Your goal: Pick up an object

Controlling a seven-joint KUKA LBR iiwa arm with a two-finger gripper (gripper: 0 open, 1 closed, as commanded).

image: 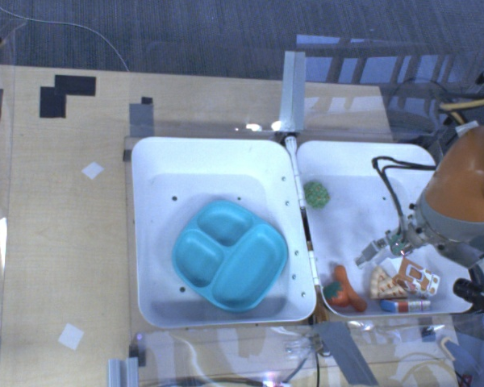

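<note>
In the camera view two white bins sat side by side in the middle of the frame. The left bin (157, 216) held a blue divided plate (230, 254) lying flat in its lower half. The right bin (347, 176) held the loose things: a green ball (316, 193) near its upper left, hard by the wall between the bins; an orange piece (345, 289) at its lower left corner; a waffle-like wedge (382, 282) and a small patterned box (415, 279) at lower centre; and a marker (405, 305) lying flat along the lower wall.

The arm (468, 188) came in from the right edge, its orange band filling the middle right, and bent down and left into the right bin. The gripper (385, 248) hung low over the lower centre, just above and left of the wedge and box. Its fingers looked spread apart with nothing between them, though they were small and partly merged with the clutter, so that was a reading rather than a certainty.

The likeliest trouble lay in the crowding. The wedge, box and marker sat touching or nearly so, and a descent there could land a finger on top of one piece, or push two together and close on neither. The lower wall stood near as well, so a finger could catch it and spoil the grasp. The ball, standing well apart, seemed the easier pick, but could roll away.
</note>
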